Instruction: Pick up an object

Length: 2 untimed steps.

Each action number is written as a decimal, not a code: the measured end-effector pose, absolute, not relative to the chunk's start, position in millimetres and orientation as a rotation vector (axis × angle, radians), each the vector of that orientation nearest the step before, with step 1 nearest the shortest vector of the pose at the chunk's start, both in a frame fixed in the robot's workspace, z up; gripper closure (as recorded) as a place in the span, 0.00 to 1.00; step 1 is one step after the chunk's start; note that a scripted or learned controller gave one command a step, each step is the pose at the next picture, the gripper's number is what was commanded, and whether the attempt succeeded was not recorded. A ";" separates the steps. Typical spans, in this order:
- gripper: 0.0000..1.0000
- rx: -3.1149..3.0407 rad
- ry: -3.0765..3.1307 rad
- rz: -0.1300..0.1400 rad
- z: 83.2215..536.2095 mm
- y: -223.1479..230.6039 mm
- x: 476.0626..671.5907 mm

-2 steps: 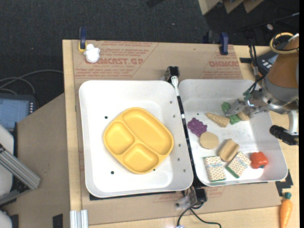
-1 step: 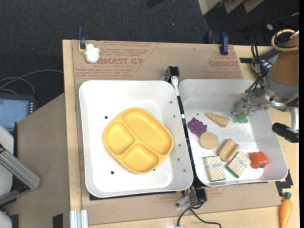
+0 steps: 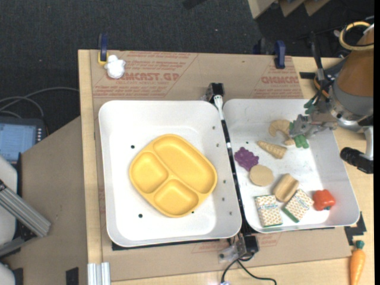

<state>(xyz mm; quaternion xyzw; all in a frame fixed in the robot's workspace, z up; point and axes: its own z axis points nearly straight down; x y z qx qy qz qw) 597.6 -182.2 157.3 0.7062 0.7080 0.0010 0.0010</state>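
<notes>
Bench record, as I read it from the remote station.

Left bin (image 3: 113,159): held one yellow divided plate (image 3: 172,174), three compartments, lying near the centre with bare white floor on all sides of it. Ample room along every wall.

Right bin (image 3: 341,177): held the loose items.
- Croissant-shaped piece (image 3: 279,127), upper middle, beside the tool.
- Small green piece (image 3: 301,141), directly at the tool's tip; I could not tell whether it was gripped or merely lying beneath.
- Cone-shaped tan piece (image 3: 273,149), just below the croissant-shaped piece.
- Purple grape cluster (image 3: 246,157), near the wall shared with the left bin.
- Round tan disc (image 3: 260,175), mid-floor, below the grapes.
- Bread roll (image 3: 285,187), tilted, just beside the disc.
- Two printed packets (image 3: 269,210) and (image 3: 298,205), near the front wall, close together.
- Red pepper (image 3: 323,199), near the front right corner.

Gripper (image 3: 306,129): sat low over the upper part of the right bin, reaching in from the right. Its opening was not legible to me.

Free floor in the right bin lay along the rear wall and on the right side between the tool and the pepper.
</notes>
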 end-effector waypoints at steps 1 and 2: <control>1.00 2.216 2.225 0.002 84.1 -115.2 635.0; 1.00 2.210 2.223 0.011 191.4 -62.4 640.9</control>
